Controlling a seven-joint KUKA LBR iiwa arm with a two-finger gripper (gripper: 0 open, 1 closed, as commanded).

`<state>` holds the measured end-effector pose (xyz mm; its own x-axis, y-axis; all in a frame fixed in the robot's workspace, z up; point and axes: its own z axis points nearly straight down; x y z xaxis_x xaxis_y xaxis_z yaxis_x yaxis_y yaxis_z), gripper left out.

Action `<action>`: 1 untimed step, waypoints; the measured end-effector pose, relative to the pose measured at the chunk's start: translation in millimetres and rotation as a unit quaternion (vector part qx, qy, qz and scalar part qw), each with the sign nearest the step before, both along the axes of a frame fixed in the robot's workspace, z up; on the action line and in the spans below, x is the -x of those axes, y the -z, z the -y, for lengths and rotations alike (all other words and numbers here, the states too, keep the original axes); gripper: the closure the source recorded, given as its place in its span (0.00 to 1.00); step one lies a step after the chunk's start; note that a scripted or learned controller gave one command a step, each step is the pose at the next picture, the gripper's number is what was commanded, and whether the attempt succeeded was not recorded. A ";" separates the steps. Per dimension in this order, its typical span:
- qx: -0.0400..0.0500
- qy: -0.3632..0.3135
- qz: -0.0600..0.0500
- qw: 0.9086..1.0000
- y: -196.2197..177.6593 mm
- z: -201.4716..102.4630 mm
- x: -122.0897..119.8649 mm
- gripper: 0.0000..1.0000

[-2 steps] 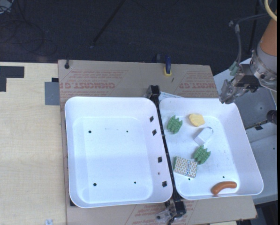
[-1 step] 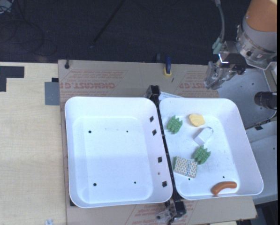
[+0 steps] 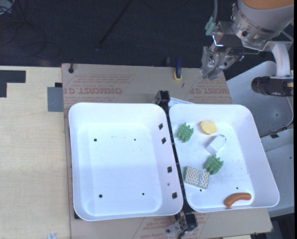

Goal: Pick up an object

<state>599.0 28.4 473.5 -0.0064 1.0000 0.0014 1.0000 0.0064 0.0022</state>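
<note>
Two white bins sit side by side on the bench.
Gripper [image 3: 213, 66] hangs beyond the right bin [image 3: 257, 133]; finger state unclear. Objects lie below it: yellow piece [image 3: 208, 127], orange sausage [image 3: 237, 199].

We see the arm [image 3: 265, 6] in the upper right of the frame, coming in from the right edge, orange band at the very top, grey wrist below it. Our gripper [image 3: 211, 71] hangs off the wrist toward lower left, pointing down, high in the picture. Finger spacing too blurred for us to judge. Nothing visibly between them.
</note>
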 end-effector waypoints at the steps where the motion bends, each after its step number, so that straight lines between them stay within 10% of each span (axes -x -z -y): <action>1: 0.000 0.000 -0.001 1.000 -17.5 -70.7 -16.9 1.00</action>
<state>615.9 99.1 491.0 -0.0068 1.0000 0.0010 1.0000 0.0068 -0.0005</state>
